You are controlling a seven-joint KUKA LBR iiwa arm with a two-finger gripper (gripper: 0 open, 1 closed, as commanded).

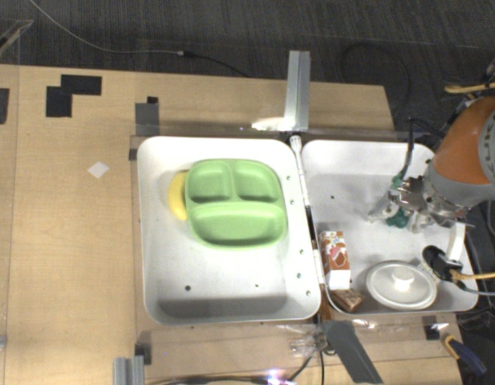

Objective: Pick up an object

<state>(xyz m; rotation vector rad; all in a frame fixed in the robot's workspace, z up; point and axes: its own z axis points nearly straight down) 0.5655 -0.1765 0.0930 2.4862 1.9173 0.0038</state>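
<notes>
The carton (335, 259), lying below-left of your hand (401, 207) whose finger state you cannot tell, looks light and stiff; grip it across its narrow sides.

Showing a grey arm (464, 184) banded in orange, trailing black and yellow cables, ending in a metal-and-teal gripper (401, 208).

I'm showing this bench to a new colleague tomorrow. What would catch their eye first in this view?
Most likely the bright green divided plate in the left bin, with a yellow object peeking out at its left edge. Next, the arm's orange band at the right, with the gripper low over the right bin. Near that bin's front lie a round white lid-like dish and a small printed packet.
</notes>
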